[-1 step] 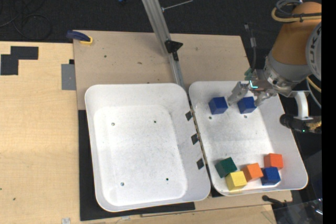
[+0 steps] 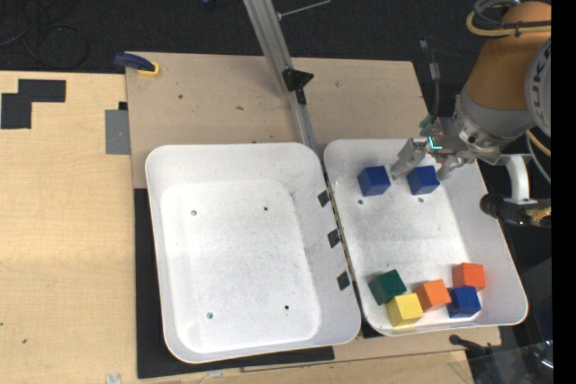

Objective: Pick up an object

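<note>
My gripper hangs over the far end of the right bin, reaching in from the right. Its two fingers stand apart, open. A blue cube lies on the bin floor just in front of and below the fingertips, with nothing gripped between them. A second blue cube sits a little to its left. At the near end of the same bin lie a green cube, a yellow cube, an orange cube, a red cube and another blue cube.
The left bin adjoins the right one along a divider with black clips. A slanted aluminium bar rises behind the bins. The arm's grey and orange body stands at the right edge.
</note>
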`<state>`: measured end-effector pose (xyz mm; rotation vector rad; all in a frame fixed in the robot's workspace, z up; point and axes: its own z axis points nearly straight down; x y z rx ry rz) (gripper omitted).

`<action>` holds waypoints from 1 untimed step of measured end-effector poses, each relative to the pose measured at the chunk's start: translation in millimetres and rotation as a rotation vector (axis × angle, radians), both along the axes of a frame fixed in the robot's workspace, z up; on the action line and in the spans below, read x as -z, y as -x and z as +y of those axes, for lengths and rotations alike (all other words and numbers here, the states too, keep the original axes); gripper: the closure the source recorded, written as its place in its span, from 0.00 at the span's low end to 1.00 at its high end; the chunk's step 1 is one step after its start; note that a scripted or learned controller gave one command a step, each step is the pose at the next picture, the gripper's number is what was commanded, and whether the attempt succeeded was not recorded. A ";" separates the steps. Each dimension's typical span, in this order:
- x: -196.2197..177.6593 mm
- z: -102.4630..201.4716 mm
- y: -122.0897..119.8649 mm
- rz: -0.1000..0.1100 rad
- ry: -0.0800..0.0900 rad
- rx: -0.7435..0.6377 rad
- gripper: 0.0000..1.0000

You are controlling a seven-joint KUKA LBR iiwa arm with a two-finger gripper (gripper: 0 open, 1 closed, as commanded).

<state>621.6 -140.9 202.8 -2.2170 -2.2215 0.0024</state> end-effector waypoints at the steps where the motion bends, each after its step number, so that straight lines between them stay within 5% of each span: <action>1: 55.6 -7.4 -4.9 0.005 0.000 0.002 0.00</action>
